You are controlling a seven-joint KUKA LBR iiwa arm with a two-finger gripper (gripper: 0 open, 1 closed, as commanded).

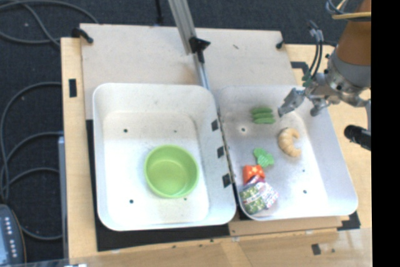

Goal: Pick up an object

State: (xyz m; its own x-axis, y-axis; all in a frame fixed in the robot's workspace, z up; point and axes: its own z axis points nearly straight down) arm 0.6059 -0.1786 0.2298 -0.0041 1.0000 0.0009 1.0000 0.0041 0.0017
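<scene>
On the tan wooden desk [144, 50] you've got two shallow white plastic bins side by side. Left bin [119, 109] holds a round lime-green plastic bowl [171, 171], upright, near its front middle. Right bin [325, 178] carries the small stuff: a tan, curved croissant-shaped toy [289, 141] approx. mid-bin, a flat green ridged piece [263, 115] near the back, a small green leafy toy [264, 158] w/ a red-orange block [252, 172] just in front of it, and a green-and-white printed packet [259, 196] touching the front-left corner. The grey arm w/ orange band [354, 40] comes in from the right; its claw [303, 104] hangs over the right bin's back part, fingers spread, pinching nothing, just beside the ridged piece and behind the croissant toy.
</scene>
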